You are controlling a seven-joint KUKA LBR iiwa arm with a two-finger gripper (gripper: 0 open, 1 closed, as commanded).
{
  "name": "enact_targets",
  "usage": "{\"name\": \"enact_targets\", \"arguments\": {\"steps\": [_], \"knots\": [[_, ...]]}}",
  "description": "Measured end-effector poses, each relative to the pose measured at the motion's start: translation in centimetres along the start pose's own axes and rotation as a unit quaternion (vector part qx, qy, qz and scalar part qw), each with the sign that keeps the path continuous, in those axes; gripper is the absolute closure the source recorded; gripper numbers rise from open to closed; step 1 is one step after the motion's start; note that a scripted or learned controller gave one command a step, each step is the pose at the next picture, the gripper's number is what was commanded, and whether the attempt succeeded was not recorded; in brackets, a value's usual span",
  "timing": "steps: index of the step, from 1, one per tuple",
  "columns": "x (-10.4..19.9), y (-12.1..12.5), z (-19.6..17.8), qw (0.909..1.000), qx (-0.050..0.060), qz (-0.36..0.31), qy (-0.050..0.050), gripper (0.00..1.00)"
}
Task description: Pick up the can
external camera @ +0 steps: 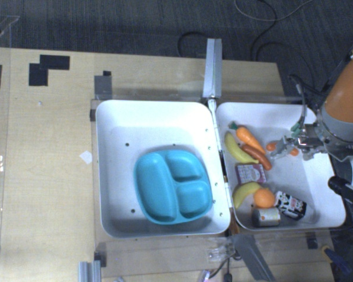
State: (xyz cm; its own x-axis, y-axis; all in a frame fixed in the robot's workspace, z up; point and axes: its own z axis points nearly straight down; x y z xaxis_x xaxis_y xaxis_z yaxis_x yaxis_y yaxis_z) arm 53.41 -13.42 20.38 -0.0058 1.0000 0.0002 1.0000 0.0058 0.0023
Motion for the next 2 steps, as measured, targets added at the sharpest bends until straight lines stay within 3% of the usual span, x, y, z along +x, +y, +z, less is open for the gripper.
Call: {"name": "enact_targets", "arguments": {"steps": [1, 2], "knots": [[-5.1, -4.3, 11.4, 0.9920, -0.004, -0.126, -0.002, 0.00], [-5.0, -4.0, 10.2, 0.9918, -0.008, -0.128, -0.002, 1.00]]}}
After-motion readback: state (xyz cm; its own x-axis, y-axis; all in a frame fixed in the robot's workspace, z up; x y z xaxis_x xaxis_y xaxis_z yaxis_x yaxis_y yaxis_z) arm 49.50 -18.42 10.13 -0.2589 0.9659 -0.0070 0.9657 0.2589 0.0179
